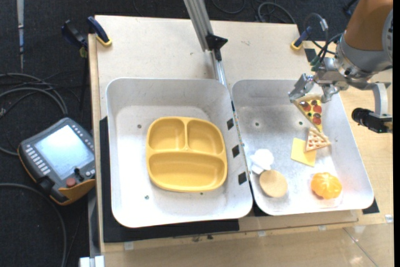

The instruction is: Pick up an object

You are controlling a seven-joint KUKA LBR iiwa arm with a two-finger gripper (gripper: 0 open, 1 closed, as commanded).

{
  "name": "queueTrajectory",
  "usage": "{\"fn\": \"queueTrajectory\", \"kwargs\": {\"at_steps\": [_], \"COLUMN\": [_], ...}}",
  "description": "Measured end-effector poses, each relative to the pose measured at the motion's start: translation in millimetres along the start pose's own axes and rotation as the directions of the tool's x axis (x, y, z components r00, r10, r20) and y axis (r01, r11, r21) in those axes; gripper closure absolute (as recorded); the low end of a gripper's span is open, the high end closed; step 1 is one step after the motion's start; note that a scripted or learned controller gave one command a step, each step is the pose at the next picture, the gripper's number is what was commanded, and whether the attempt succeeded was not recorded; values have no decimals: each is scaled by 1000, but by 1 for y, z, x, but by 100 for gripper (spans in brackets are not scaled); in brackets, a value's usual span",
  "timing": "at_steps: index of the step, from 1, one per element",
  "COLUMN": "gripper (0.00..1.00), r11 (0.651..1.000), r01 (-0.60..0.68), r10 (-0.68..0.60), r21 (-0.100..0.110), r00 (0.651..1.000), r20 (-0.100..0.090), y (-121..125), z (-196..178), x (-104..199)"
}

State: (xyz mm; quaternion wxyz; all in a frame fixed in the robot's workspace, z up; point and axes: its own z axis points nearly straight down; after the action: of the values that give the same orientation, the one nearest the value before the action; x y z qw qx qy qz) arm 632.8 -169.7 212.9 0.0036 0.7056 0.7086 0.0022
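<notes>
My gripper (312, 94) hangs over the far part of the right bin (275, 106), its fingers open. Directly under it, between the fingertips, lies a toy pizza slice (311, 111) with red toppings; I cannot tell whether the fingers touch it. Nearer the front of the same bin are a small tan wedge (317, 141), a flat yellow cheese square (302, 152), an orange (325, 186), a round tan disc (272, 184) and a white lump (261, 159).
The left bin (125, 103) holds a yellow divided plate (186, 154). A slanted metal pole (195, 0) comes down to the ridge between the bins. Clamps sit at the bench's back corners, and a teach pendant (57, 159) lies on the floor at left.
</notes>
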Motion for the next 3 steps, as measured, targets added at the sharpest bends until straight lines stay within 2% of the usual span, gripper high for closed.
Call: {"fn": "queueTrajectory", "kwargs": {"at_steps": [1,2,3], "gripper": [100,100,100], "r11": [1000,1000,1000], "r01": [-1,3,4], "r10": [1,-3,-4], "r21": [1,11,11], "r00": [1000,1000,1000], "r20": [0,-4,-5], "y": [-1,-11,-17], "z": [-44,-32,-26], "x": [-2,56,120]}}
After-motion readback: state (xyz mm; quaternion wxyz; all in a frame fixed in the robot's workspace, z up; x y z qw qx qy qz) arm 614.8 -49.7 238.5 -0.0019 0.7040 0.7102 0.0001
